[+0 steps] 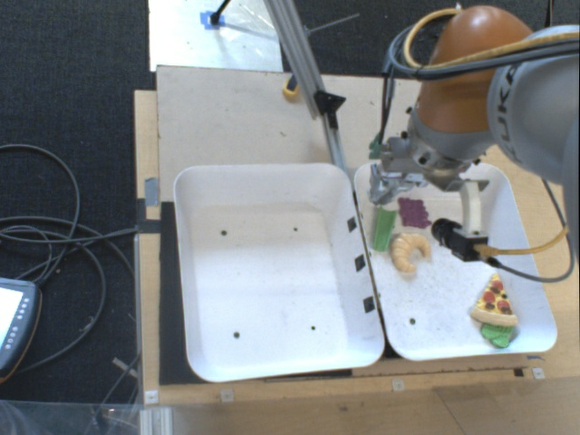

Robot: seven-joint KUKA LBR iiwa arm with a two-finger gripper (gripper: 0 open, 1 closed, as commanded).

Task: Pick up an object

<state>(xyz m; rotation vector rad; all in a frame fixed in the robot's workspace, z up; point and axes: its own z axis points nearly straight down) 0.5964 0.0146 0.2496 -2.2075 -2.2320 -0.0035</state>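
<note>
- Two shallow white plastic bins sit side by side on the pale board counter (236,116). Both have rounded corners and smooth walls.
- Left bin (195,243): floor has a few small dark dots.
- Right bin (444,302): speckled floor, holds all the toy food.
- Green stick (384,229): flat, oblong and matte, lying near the right bin's left wall, long axis running front to back.
- Purple lump (415,212): bumpy, grape-like, just right of the stick's far end.
- Croissant (410,252): tan, curved and glossy, just in front of the purple lump and beside the stick's near end.
- Pizza slice (494,303): triangular, yellow with red spots, in the near right corner, well apart from the rest.
- Green scrap (497,335): leafy, partly under the slice's crust end.
- Grey arm (535,107) with a rounded orange band (471,62) comes in from the right.
- Metal gripper (388,193) hangs low over the stick's far end. Contact is unclear, and I cannot tell whether it is open or closed.
</note>
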